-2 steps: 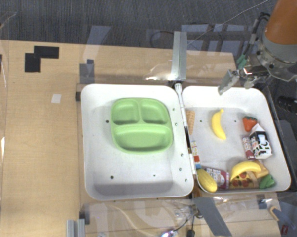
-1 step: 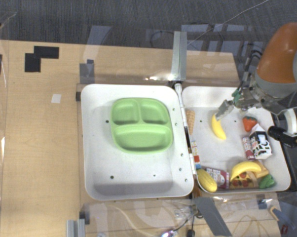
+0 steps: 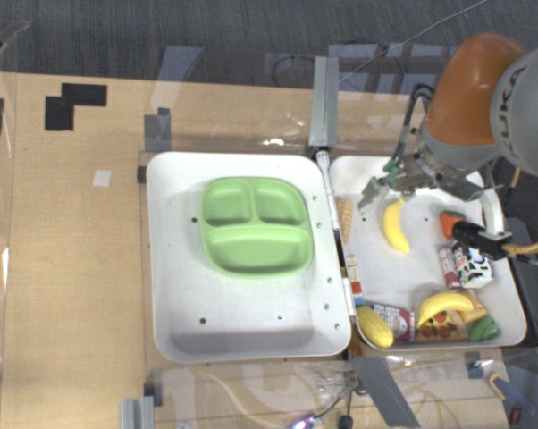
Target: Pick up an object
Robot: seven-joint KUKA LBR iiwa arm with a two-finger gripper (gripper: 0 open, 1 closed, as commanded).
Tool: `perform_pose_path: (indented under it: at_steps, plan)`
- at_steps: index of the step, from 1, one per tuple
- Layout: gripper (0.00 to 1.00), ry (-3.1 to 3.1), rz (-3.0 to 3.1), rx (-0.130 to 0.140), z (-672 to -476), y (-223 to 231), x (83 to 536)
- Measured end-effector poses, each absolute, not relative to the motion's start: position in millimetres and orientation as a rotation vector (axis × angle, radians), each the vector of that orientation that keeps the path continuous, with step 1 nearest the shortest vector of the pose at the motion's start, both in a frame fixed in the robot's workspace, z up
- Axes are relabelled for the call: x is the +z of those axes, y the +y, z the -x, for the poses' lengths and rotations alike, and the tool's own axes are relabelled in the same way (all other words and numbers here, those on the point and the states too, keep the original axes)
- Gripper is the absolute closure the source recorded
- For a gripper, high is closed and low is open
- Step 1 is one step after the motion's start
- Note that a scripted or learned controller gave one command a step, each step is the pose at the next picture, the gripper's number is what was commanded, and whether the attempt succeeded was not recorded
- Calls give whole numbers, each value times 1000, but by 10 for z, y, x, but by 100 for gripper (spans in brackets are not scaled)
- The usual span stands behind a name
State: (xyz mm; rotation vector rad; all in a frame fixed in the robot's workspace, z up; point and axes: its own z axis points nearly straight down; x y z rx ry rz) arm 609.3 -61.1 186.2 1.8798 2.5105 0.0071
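The right bin (image 3: 421, 266) holds several toy foods. A small yellow banana (image 3: 394, 226) lies in its upper middle. A second banana (image 3: 447, 307), a corn cob (image 3: 374, 326) and a red packet (image 3: 397, 319) lie along the front edge. My gripper (image 3: 390, 186) hangs just above the upper end of the small banana, below the orange band (image 3: 470, 88). Its fingers are spread open with nothing between them.
The left bin (image 3: 175, 284) carries a green divided plate (image 3: 256, 224). In the right bin there are also an orange-red piece (image 3: 451, 223), a black-and-white cow-patterned item (image 3: 474, 269), a green piece (image 3: 485, 329) and a tan wafer (image 3: 344, 214) by the divider.
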Motion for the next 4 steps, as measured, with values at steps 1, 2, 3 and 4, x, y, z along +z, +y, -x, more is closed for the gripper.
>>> perform_pose_path:
  at_steps: [1,2,3,4]
  plan:
    - [0,2613,-1718,10,-6156,-1235,908]
    - [100,2610,-1718,21,-6182,-1209,1037]
    - [100,2497,-1896,8,-6206,-665,2138]
    - [100,2147,-2291,4,-6271,-383,1851]
